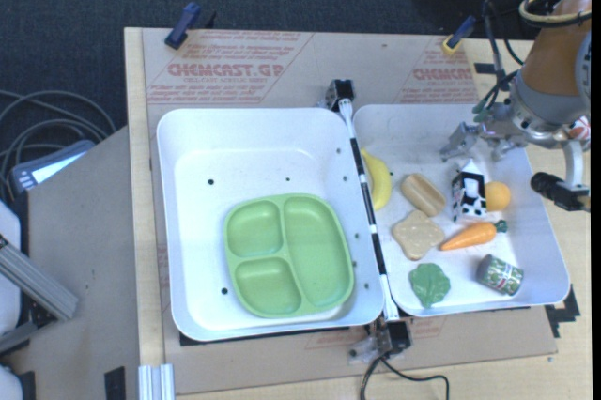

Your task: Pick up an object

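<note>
Camera view: table (282,60) is a brown board with "CHEMCAST GP" printed in red at two spots along the far edge; smaller print under it is too small to read.

Left bin (188,145) holds a green three-compartment tray (286,254), lying flat toward the near side.

Right bin (540,243) holds the pickable items:
- banana (378,179) against the divider
- bread roll (423,194) just beside it
- toast slice (417,234) nearer the camera
- black-and-white cow figure (469,192), upright
- orange ball (497,195) touching the cow's right
- carrot (467,237) below those
- green broccoli-like piece (429,284)
- small can (500,275), label unreadable, on its side

Arm (554,60) enters from the right, jaws (481,140) over the far part of the right bin, above the cow. Can't tell whether the jaws are spread or closed. Nothing visible between them.
</note>
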